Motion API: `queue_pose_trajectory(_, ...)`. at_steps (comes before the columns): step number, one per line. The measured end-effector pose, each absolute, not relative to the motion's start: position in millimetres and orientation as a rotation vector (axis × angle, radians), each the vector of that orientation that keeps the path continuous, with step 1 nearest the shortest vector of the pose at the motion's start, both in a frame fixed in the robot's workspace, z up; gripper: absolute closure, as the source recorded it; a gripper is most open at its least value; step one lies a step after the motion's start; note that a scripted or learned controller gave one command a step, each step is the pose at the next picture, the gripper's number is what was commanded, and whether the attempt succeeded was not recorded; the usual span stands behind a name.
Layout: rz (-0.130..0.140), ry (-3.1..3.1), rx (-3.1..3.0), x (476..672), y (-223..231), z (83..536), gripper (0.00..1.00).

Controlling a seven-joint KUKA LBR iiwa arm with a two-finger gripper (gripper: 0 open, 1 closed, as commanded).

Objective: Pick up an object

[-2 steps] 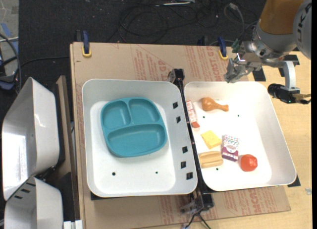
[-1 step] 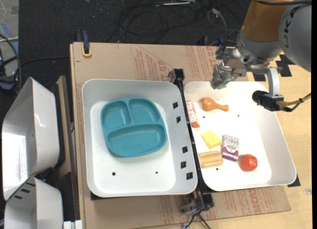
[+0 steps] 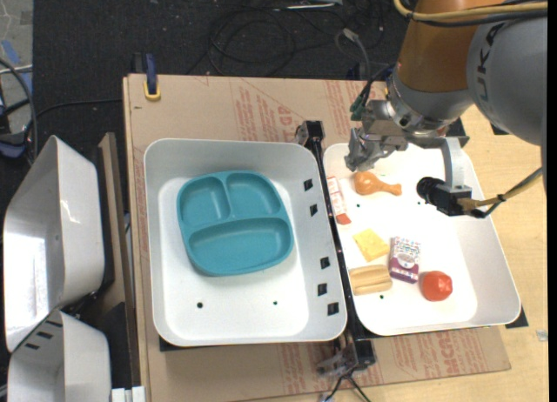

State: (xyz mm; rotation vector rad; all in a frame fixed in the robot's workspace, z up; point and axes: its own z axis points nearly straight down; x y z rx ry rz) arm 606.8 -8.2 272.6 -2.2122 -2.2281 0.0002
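Hovering over the far end of the right bin (image 3: pixel 487 304), the gripper (image 3: pixel 361 161) is seen just above an orange chicken drumstick (image 3: pixel 376 184). Whether the gripper is open or closed cannot be told. Nothing is seen lifted; the drumstick lies on the bin floor, as do a cheese wedge (image 3: pixel 370 244), a bread roll (image 3: pixel 370 280), a small carton (image 3: pixel 405 258) and a tomato (image 3: pixel 436 285). A teal divided plate (image 3: pixel 233 222) sits in the left bin (image 3: pixel 165 304). The pick is judged not yet done; descent, closing and lifting remain.
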Motion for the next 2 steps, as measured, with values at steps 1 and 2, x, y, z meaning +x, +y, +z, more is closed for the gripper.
queue_pose_trajectory(1,0.003,-2.227,-2.211,582.4,39.5,251.9,1.00)
queue_pose_trajectory(2,0.002,-2.227,-2.211,550.8,79.4,253.7,1.00)
